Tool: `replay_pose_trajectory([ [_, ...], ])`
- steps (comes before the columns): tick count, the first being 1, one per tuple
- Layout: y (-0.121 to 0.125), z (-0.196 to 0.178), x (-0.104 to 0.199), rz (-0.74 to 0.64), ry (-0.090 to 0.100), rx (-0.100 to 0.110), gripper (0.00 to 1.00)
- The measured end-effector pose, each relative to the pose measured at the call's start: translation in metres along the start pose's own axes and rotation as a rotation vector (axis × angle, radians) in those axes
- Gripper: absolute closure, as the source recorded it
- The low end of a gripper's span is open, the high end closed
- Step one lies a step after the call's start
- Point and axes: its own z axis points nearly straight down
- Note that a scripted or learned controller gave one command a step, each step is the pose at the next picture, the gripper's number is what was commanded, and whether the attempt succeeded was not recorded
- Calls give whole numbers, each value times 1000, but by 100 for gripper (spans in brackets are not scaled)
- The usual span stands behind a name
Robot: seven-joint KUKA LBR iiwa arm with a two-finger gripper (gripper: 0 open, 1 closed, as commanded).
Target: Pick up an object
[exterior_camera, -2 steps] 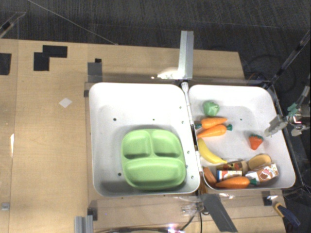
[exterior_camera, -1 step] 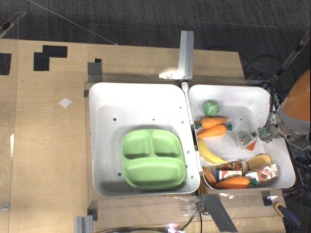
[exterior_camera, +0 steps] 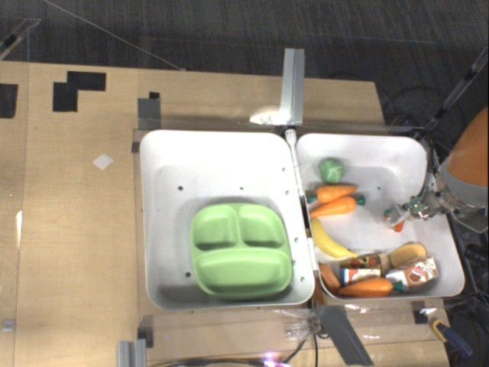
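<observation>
The right bin (exterior_camera: pixel 397 155) holds several toy foods. A green round piece (exterior_camera: pixel 331 170) lies near its back left. Two orange carrots (exterior_camera: pixel 334 200) lie just in front of it, and a yellow banana (exterior_camera: pixel 330 240) curves below them. Along the front wall lie another carrot (exterior_camera: pixel 367 287), a small carton (exterior_camera: pixel 365 267), a tan bun-like piece (exterior_camera: pixel 407 254) and a printed packet (exterior_camera: pixel 420 274). My gripper (exterior_camera: pixel 405 213) reaches in from the right and hangs low over bare bin floor, right of the carrots and above the bun. Nothing is visibly in its grasp.
The left bin (exterior_camera: pixel 164 167) holds a green divided plate (exterior_camera: pixel 241 249) at its front middle. A metal post (exterior_camera: pixel 293 86) stands behind the divider between the bins. The arm's orange band (exterior_camera: pixel 470 157) sits over the right bin's right wall.
</observation>
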Motion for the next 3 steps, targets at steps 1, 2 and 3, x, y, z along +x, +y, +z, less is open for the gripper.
replay_pose_trajectory([
  [1, 129, -87, 57, -27, 3, 3, 100],
  [2, 128, -86, 57, -27, 3, 3, 0],
  [3, 159, 20, 64, 70, 2, 3, 0],
])
